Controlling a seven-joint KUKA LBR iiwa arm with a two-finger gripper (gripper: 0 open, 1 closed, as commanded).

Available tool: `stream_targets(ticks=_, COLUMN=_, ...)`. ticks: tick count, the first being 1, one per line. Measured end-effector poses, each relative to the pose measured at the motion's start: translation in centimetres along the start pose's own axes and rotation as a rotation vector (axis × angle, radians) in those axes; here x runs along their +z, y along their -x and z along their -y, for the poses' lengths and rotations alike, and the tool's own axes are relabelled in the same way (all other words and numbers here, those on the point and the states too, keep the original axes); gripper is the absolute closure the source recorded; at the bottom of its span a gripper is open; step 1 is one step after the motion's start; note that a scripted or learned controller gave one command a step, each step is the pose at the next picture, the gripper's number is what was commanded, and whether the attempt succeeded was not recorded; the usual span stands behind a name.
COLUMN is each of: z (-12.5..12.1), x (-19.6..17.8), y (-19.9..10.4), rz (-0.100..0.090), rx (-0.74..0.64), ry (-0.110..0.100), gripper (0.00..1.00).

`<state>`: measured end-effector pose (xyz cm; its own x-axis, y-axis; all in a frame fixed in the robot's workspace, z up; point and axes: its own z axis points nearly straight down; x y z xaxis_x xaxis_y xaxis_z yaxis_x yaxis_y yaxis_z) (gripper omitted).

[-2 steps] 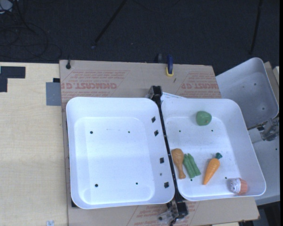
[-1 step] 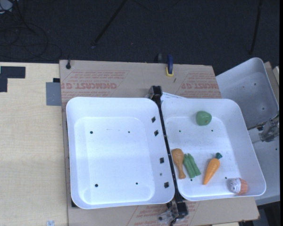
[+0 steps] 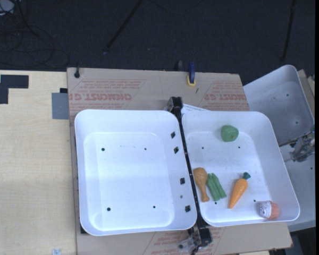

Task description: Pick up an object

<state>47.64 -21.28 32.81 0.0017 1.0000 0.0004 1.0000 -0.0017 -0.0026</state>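
Here, two white bins sat side by side on a cardboard sheet point(image 3: 149, 92), and all the objects lay in the right bin point(image 3: 280, 158). A green ball point(image 3: 229, 133) rested toward its far side. Nearer, a tan drumstick-shaped toy point(image 3: 201, 183) lay just beside a green bean pod point(image 3: 216, 186), with a carrot point(image 3: 237, 192) to their right. A small white and orange thing point(image 3: 267, 210) sat in the near right corner. I cannot tell the pincer's state
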Motion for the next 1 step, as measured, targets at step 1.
stream_targets(ticks=1, z=0.06, x=0.11, y=-0.33, rz=-0.001, rx=-0.003, ry=0.0, gripper=1.0)
